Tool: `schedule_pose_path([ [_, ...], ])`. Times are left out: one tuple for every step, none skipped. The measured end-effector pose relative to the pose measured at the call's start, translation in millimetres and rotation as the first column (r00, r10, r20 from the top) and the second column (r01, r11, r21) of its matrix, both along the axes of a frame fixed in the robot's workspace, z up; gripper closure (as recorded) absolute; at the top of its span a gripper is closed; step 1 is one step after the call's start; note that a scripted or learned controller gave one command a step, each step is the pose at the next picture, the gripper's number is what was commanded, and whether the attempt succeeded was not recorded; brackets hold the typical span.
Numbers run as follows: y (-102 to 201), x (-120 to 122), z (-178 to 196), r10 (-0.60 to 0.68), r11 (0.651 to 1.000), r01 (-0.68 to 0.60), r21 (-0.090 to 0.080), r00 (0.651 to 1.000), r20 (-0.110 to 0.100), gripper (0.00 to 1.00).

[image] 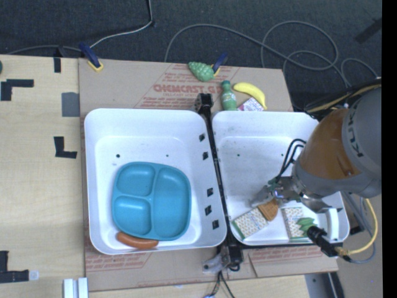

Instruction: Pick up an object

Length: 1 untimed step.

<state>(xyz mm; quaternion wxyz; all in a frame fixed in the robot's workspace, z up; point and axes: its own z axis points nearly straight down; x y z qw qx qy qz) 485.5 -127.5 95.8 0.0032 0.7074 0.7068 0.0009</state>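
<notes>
I have the gripper (268, 198) low in the right bin (248, 126), near side, over the patterned packet (248, 222) and tan piece (268, 210). Its state I cannot tell. The tray (152, 200) and sausage (136, 241) sit left.

A robotics lab: two white bins (149, 120) sit on cardboard (180, 89) clamped to a wooden tabletop (37, 185), black tape marks (62, 148), loose cables (291, 39) across dark carpet (74, 11).
</notes>
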Motion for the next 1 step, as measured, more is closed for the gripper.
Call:
schedule_pose_path([
  [66.3, 36.0, 88.5, 0.003, 1.0, -0.003, 0.004, 1.0, -0.006, 1.0],
])
